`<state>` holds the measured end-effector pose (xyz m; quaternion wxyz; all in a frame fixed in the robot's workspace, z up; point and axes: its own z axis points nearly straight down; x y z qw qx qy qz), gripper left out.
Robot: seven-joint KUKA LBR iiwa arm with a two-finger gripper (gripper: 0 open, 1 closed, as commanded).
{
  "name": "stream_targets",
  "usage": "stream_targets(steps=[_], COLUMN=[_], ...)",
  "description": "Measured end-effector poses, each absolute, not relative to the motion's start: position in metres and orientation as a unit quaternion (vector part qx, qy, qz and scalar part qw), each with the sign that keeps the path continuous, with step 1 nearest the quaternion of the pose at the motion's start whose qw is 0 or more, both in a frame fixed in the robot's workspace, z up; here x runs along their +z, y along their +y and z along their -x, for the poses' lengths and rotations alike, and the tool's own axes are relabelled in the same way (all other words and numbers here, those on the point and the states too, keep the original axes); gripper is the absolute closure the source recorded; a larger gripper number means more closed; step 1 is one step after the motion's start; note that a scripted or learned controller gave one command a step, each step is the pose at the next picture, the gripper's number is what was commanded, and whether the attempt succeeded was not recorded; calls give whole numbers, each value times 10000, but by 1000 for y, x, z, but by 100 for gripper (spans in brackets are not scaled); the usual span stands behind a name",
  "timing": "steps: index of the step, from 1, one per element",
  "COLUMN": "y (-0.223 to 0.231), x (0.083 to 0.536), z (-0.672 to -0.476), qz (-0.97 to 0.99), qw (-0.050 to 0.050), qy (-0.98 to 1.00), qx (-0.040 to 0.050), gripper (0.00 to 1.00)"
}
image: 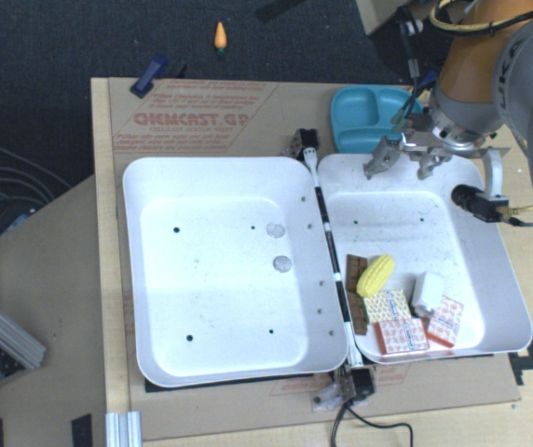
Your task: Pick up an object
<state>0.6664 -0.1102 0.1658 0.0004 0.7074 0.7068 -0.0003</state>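
Note:
My gripper (403,164) hangs over the far rim of the right bin (490,250), its two fingers spread apart and open with nothing between them. At the near end of that bin lie a yellow ridged object (375,275), a white block (428,291), a dark brown bar (356,292) and three small patterned boxes (401,335). All of them sit well in front of the gripper, untouched.
The left bin (155,250) holds two small clear discs (281,264). A blue sectioned tray (367,119) stands on the bench just behind the right bin, close to the gripper. A blue clip (148,76) lies at the bench's far left edge.

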Motion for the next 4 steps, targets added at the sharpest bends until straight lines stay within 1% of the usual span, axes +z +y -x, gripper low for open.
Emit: stream_targets(steps=[1, 2, 3, 4], y=[-92, -61, -102, -92], x=[105, 187, 137, 84], z=[-663, -668, -666, -662], qz=[-7069, -7063, -7075, -7071], qw=[-15, 15, -15, -16], qy=[7073, 7079, 7067, 7071], qx=[-8, 16, -17, -8], gripper=[0, 0, 0, 0])
